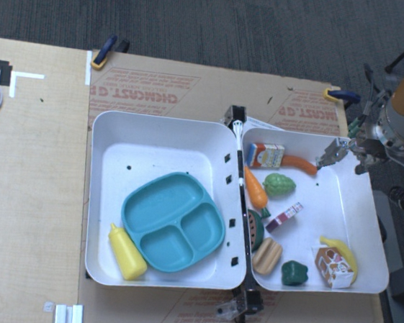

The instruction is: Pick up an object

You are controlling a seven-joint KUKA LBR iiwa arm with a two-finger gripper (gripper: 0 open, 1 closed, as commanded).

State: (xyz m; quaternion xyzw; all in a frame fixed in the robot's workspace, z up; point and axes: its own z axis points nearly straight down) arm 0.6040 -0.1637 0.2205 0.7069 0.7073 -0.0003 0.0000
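Just left of the claw lies an orange sausage.

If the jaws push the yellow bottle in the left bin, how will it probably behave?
The yellow plastic squeeze bottle lies on its side, so it may roll. It looks like a light toy and would probably slide easily. Resting against the teal divided plate, it may be blocked that way.

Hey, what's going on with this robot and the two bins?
The arm reaches in from the right, its pincer above the upper right corner of the right bin, holding nothing. That bin holds toy food, including a carrot and a banana. The left bin holds a blue tray and a yellow bottle.
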